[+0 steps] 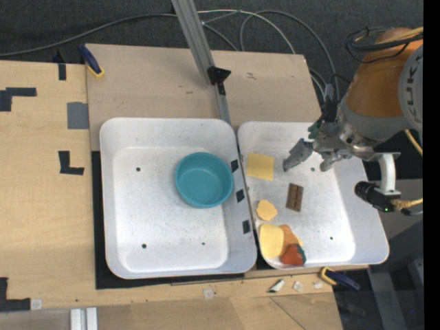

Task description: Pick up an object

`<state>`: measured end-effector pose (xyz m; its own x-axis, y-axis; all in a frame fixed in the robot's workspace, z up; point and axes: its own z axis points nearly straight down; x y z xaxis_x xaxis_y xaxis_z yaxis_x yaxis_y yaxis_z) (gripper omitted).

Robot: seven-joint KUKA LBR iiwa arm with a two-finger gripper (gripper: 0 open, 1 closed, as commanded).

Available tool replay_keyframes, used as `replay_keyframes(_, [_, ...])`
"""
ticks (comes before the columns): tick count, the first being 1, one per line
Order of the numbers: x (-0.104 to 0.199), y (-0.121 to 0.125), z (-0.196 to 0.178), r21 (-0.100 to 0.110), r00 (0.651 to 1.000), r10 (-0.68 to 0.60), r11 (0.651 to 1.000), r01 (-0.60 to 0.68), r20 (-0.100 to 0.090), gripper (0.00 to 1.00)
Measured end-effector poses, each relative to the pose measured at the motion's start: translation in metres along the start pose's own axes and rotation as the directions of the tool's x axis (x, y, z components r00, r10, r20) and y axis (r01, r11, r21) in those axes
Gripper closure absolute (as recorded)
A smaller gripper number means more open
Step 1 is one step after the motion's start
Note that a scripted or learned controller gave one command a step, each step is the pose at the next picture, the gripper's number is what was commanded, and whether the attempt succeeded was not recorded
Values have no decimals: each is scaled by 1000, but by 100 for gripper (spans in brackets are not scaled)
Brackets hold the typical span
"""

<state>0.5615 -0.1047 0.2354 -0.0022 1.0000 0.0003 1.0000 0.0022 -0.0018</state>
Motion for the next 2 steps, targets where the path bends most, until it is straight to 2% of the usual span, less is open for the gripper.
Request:
replay_keyframes(1, [0, 0, 0, 0, 1000, 0, 1000, 0, 0, 0])
replay_keyframes(2, [-1, -5, 64, 7, 1000, 1, 1000, -1, 0, 0])
